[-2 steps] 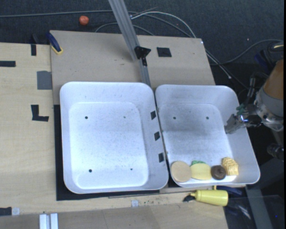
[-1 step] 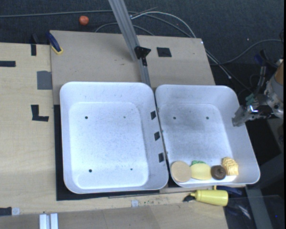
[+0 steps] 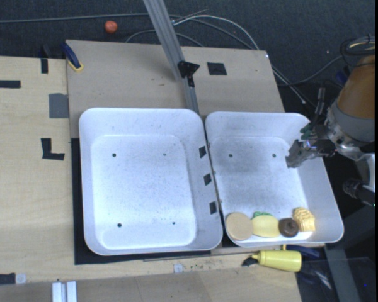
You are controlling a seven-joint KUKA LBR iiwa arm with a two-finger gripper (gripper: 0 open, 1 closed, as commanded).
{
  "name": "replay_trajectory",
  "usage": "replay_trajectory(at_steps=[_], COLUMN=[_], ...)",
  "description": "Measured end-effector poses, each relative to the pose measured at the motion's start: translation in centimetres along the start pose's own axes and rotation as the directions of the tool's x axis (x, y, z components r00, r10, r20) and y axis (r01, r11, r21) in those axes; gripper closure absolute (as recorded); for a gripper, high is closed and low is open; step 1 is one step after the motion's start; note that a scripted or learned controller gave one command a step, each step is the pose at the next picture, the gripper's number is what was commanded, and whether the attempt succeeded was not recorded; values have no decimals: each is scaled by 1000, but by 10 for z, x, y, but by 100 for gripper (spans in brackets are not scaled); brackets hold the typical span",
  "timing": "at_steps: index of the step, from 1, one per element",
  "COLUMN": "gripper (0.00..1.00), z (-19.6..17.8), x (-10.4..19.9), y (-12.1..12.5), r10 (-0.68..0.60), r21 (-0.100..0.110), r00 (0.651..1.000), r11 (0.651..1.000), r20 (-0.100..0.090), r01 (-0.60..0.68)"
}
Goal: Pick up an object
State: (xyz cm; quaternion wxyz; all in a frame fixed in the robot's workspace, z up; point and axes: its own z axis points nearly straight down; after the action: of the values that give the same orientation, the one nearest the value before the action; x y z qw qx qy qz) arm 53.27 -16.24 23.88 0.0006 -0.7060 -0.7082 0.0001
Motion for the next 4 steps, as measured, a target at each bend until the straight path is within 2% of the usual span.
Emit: replay_trajectory(at_steps=[3, 4], gripper=[100, 100], z=[15, 16], x=[154, 199], y=[22, 19], r10=[-1, -1], r21=[1, 0], r00=[1000, 1000], r11=[1000, 1000], r20=[0, 0], r01=[1, 1])
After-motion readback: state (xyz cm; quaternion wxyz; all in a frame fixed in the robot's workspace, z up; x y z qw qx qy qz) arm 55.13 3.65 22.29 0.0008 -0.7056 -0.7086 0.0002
